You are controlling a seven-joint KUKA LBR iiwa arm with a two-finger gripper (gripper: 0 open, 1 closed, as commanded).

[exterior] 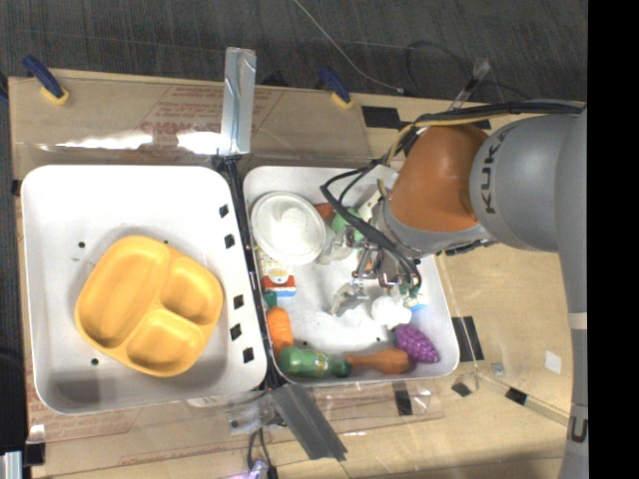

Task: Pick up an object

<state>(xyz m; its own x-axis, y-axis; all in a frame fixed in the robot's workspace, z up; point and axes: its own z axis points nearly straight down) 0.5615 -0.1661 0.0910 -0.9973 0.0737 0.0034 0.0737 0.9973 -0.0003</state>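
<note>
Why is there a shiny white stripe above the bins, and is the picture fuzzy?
Camera view: light glares off the clear plastic strip behind the left bin; the yellow tray looks evenly lit; small toys near the gripper look soft and blurry.

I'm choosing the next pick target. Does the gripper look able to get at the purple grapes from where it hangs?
Probably yes. The gripper hangs over the right bin, and the purple grapes lie near its lower right corner with nothing on top. The bin wall and the white item beside them leave little room.
</note>
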